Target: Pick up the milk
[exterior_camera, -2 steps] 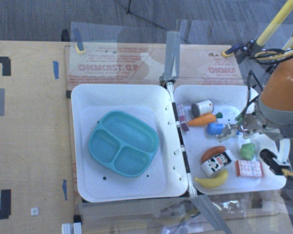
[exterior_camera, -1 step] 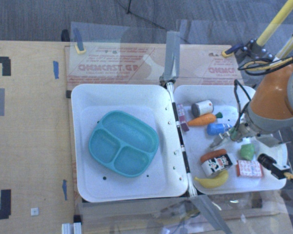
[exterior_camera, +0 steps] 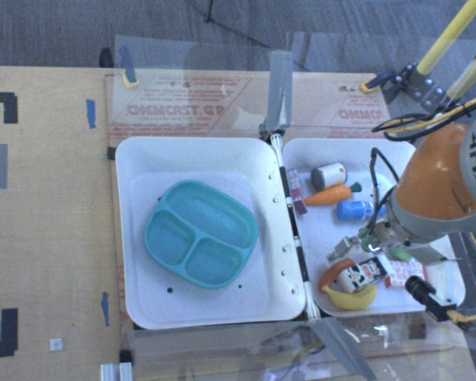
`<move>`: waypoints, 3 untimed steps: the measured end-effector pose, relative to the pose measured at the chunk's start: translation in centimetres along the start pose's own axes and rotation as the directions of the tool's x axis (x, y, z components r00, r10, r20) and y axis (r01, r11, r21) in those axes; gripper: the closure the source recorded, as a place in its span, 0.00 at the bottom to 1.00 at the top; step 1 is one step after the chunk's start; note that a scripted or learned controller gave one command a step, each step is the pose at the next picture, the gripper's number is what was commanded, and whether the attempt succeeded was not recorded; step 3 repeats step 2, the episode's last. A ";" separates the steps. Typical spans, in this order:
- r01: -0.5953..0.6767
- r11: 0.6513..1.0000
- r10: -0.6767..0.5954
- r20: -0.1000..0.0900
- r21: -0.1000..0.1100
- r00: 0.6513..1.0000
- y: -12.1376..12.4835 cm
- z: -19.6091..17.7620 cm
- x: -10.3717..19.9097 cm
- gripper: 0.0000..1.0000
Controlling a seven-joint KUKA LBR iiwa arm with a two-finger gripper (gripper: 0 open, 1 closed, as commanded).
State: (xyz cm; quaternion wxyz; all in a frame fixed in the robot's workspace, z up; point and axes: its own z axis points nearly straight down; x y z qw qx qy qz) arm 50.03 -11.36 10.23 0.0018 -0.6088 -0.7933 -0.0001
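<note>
Banana [exterior_camera: 351, 296]: nearest item in the right bin [exterior_camera: 448, 296], curved along the near wall, touching the milk above it.
Milk [exterior_camera: 363, 274]: small white carton with dark markings, lying on its side in the near part of the right bin, resting against the banana; reddish rounded piece [exterior_camera: 334, 271] just to its left.
Hand [exterior_camera: 357, 248]: hanging just above and to the left of the milk, nothing seen between the fingers; spread or pressed together cannot be told.
Arm [exterior_camera: 436, 189]: grey with an orange band, reaching in from the right over the right bin.
Blue item [exterior_camera: 353, 209]: beyond the hand, mid-bin.
Carrot [exterior_camera: 329, 196]: orange, lying crosswise just beyond the blue item.
White cylinder [exterior_camera: 330, 173]: farthest in the right bin, on its side.
Teal plate [exterior_camera: 201, 232]: three compartments, centred in the left bin [exterior_camera: 143, 165].
Desk [exterior_camera: 47, 213]: pale wood, stretching left of the bins, with black and blue tape marks.
</note>
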 end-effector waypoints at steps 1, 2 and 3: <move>0.165 0.986 -0.165 0.006 -0.013 0.986 -1.8 1.5 -0.6 0.00; 0.159 0.987 -0.158 0.017 -0.018 0.987 -1.7 0.5 -1.1 1.00; 0.159 0.987 -0.158 0.017 -0.018 0.987 -1.7 0.5 -1.1 1.00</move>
